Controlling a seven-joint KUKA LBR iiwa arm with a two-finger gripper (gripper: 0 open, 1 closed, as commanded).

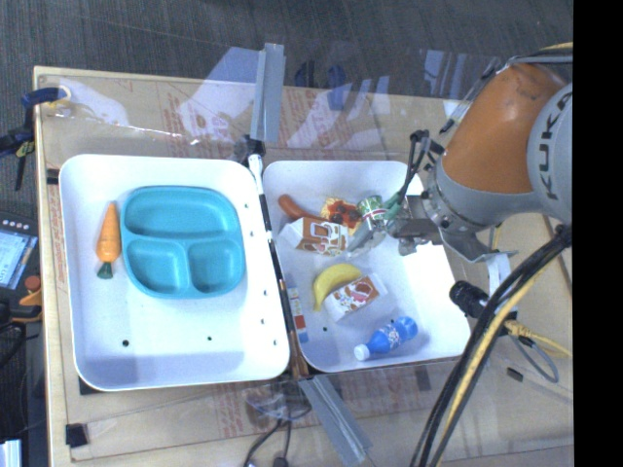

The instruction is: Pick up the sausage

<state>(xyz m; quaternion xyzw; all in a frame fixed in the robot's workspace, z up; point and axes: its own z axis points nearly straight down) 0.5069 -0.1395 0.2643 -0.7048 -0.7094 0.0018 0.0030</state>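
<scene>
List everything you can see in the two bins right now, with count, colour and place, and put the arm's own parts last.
white plastic bins: 2, white, side by side on the bench
blue three-compartment plastic tray: 1, blue, middle of the left bin
orange toy carrot: 1, orange with a green stem end, left bin, beside the tray's left edge
reddish-brown toy sausage: 1, reddish-brown, right bin, upper left
brown and white snack carton: 1, right bin, just below the sausage
yellow toy banana: 1, yellow, right bin, centre
red and white small carton: 1, right bin, against the banana
blue plastic bottle with white cap: 1, right bin, lower edge
gripper: 1, grey, over the right bin's upper middle
grey arm with orange band: 1, reaching in from the right
</scene>
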